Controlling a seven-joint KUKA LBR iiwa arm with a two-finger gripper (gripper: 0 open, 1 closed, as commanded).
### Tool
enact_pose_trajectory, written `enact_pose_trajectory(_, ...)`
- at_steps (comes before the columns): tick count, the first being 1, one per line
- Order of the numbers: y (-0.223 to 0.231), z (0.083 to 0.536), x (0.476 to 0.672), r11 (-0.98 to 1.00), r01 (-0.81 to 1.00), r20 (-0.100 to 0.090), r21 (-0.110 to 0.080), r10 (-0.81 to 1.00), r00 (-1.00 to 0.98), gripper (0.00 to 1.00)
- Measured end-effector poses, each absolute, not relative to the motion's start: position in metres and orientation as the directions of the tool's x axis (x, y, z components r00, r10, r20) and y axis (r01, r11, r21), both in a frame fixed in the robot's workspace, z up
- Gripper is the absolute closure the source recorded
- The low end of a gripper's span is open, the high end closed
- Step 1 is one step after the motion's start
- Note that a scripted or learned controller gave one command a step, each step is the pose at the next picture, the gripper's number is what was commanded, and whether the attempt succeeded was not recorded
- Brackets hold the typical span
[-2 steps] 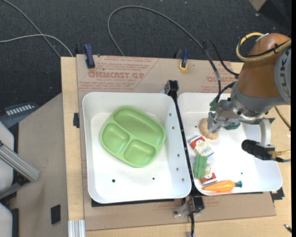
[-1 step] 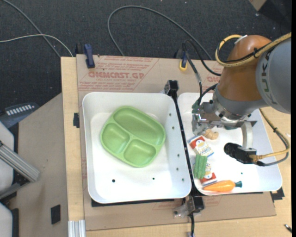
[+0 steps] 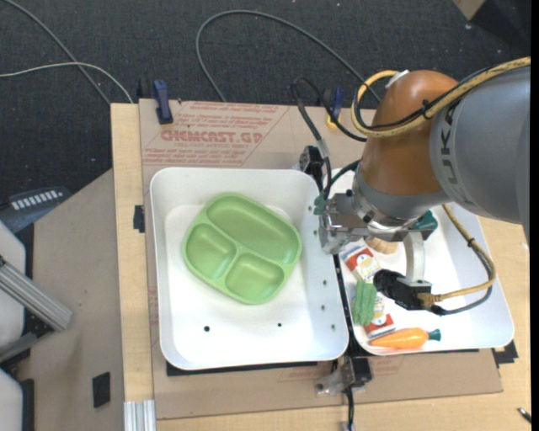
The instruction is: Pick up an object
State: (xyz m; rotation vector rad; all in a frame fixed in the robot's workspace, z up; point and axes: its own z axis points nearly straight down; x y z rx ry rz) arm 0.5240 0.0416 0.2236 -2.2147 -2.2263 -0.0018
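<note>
Grey and orange, the arm point(image 3: 438, 143) is poised over the right bin point(image 3: 497, 320). Whether the claw point(image 3: 383, 248) is apart cannot be told. An orange carrot point(image 3: 402, 338) is seen below it, a green plate point(image 3: 242, 248) left.

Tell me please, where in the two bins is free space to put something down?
Left bin: bare floor in front of and beside the green divided plate. Right bin: crowded near the carrot, beneath the arm.

A blue clamp point(image 3: 162, 100) stood at the tabletop's point(image 3: 135, 252) 11 o'clock corner; black cables point(image 3: 244, 17) lay on the dark floor point(image 3: 67, 126).
</note>
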Motion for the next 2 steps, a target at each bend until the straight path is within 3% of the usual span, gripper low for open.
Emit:
enact_pose_trajectory(1,0.0909,0.2156,0.4966,0.005,1.000,0.001,-0.001,1.000,-0.005,1.00)
enact_pose_trajectory(2,0.0886,0.2158,0.4974,0.000,1.000,0.000,0.000,1.000,0.000,0.00)
